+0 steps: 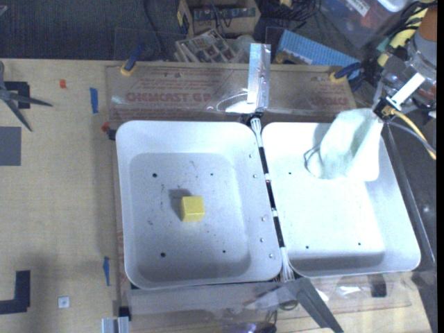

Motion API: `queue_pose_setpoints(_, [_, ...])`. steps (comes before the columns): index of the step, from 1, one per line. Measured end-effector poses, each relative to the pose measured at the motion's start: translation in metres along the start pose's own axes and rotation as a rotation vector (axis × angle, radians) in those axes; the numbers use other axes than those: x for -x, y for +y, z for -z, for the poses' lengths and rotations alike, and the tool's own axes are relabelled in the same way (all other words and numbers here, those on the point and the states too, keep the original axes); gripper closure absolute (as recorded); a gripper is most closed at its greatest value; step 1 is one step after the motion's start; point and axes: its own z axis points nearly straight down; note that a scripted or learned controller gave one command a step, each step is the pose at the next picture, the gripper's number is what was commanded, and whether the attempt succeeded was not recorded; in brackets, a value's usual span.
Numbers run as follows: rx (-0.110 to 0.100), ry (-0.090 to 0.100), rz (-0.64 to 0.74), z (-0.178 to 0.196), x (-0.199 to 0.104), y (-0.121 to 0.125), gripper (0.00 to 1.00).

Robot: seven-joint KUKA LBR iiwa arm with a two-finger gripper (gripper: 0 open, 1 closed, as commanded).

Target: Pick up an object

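Note:
A pale green-white cloth (345,148) hangs over the far right part of the right bin (340,241), its top corner pinched up at my gripper (381,109). The gripper comes in from the upper right and is shut on that corner; the cloth drapes down and to the left from it. A small yellow block (193,208) lies on the floor of the left bin (208,255), near its middle and far from the gripper.
A metal divider post (259,82) stands behind the seam between the bins. Cables and the arm's body (423,40) crowd the upper right corner. A clear sheet (180,92) lies behind the left bin.

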Motion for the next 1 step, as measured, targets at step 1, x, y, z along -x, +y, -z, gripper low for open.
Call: queue_pose_setpoints(1, [-0.005, -0.002, -0.466, -0.0083, 0.0077, -0.0159, 1.0])
